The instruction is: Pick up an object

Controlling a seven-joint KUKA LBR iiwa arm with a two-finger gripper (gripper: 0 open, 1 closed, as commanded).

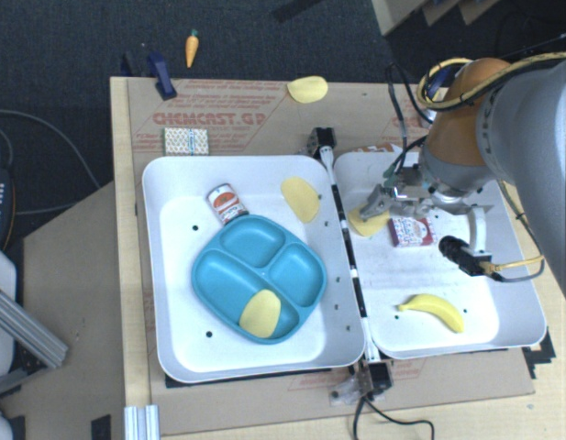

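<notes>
My gripper hangs low over the upper left part of the right bin, below the arm's orange band. A pale yellow piece lies just to its lower left by the bin's wall. Directly under the gripper lies a red and white packet. A banana rests nearer the front of that bin. In the left bin are a blue divided plate with a yellow lump in it, a small can and a yellow slice.
A black cable plug and yellow cable trail off the wrist over the right bin. On the board behind the bins lie a yellow lump, a patterned packet, a blue clip and a toy carrot.
</notes>
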